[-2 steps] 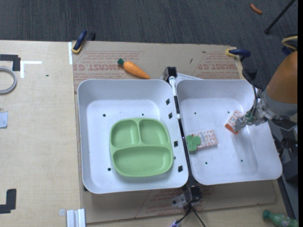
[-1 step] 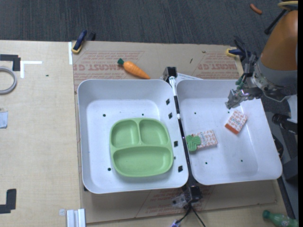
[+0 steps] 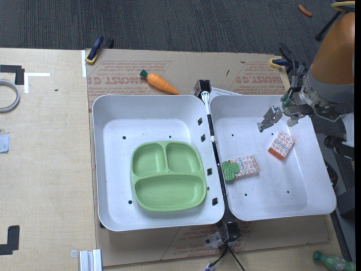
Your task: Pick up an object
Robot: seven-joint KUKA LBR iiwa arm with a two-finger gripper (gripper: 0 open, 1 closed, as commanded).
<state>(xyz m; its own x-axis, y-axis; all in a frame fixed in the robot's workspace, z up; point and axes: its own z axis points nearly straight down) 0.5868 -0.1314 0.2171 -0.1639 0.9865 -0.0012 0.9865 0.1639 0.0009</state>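
Note:
My gripper [image 3: 271, 119] hangs over the back part of the right bin [image 3: 316, 202], reaching in from the right, with nothing between its fingers. Its fingers look spread apart. An orange and white packet [image 3: 281, 146] lies on the bin floor just below and right of the gripper. A patterned packet with a green end [image 3: 240, 168] lies near the bin's left wall. A green divided plate [image 3: 168, 175] sits in the left bin [image 3: 107, 151].
A toy carrot [image 3: 159, 82] lies on the cardboard behind the left bin. A blue clamp [image 3: 95, 49] sits at the cardboard's back left corner, a yellow clamp [image 3: 277, 62] at the back right. A green bottle [image 3: 333, 260] lies at the front right.

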